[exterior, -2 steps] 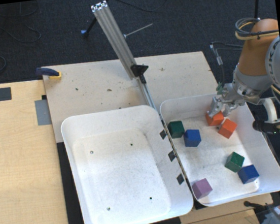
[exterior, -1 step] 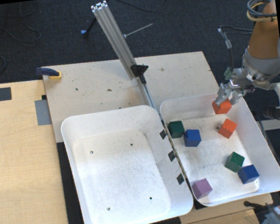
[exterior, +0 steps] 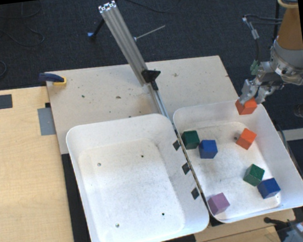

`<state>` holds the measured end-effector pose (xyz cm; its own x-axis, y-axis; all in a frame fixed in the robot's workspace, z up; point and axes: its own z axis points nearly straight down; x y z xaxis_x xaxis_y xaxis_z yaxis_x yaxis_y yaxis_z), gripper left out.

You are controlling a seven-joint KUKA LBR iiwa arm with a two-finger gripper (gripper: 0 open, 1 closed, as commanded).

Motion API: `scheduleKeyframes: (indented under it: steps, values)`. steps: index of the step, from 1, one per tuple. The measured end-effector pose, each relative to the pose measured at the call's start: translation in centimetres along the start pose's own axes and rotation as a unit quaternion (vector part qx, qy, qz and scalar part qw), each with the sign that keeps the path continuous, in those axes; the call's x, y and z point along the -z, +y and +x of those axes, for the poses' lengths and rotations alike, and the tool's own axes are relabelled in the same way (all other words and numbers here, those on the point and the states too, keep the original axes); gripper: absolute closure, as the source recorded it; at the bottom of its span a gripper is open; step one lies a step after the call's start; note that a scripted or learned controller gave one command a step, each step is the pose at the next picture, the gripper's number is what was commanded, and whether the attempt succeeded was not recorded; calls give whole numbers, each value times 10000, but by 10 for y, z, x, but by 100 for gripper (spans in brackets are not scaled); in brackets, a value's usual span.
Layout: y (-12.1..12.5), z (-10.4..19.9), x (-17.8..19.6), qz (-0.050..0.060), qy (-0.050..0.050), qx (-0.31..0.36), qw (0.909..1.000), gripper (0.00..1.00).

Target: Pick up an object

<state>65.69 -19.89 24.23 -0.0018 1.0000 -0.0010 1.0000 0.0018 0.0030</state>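
My gripper (exterior: 249, 95) hangs over the far right corner of the right bin (exterior: 288, 152), shut on a red-orange block (exterior: 246, 106) that sits between its fingers, lifted above the bin's rim. Inside the right bin lie an orange block (exterior: 246, 138), a dark green block (exterior: 190, 138), a blue block (exterior: 208, 148), a second green block (exterior: 254, 174), a second blue block (exterior: 269, 187) and a purple block (exterior: 218, 203).
The left bin (exterior: 78, 155) sits beside the right one, with black clips (exterior: 185, 168) along the shared wall. A slanted aluminium bar (exterior: 127, 43) rises behind the bins. A blue-and-yellow clamp (exterior: 53, 78) lies at the board's far left corner.
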Motion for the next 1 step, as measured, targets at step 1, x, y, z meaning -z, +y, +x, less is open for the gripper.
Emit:
scheduleKeyframes:
  steps: [1]
  values:
    - [-17,56,3,33,20,13,10000,100]
